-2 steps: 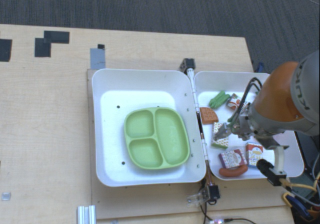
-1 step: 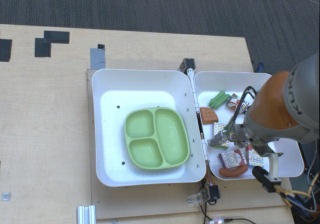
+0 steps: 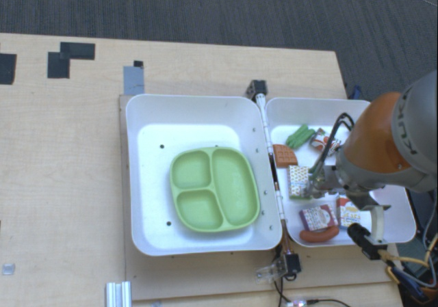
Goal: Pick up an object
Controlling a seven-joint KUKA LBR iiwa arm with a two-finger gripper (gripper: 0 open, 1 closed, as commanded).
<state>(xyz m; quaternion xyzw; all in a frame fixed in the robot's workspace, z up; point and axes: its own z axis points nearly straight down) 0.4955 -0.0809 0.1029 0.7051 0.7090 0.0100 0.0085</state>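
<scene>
Gripper (image 3: 316, 186) is down in the right bin (image 3: 404, 227), beside the green-white packet (image 3: 298, 181) at the bin's left side; can't tell if it grips anything. Red sausage (image 3: 319, 234) lies near the bin's front edge. Green divided plate (image 3: 214, 189) sits in the left bin (image 3: 147, 162).

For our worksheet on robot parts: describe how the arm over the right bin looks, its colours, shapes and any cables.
The arm is bulky and rounded, grey with a wide orange band above the wrist. A thin black cable loops beside the band. The wrist section below is grey metal.
</scene>
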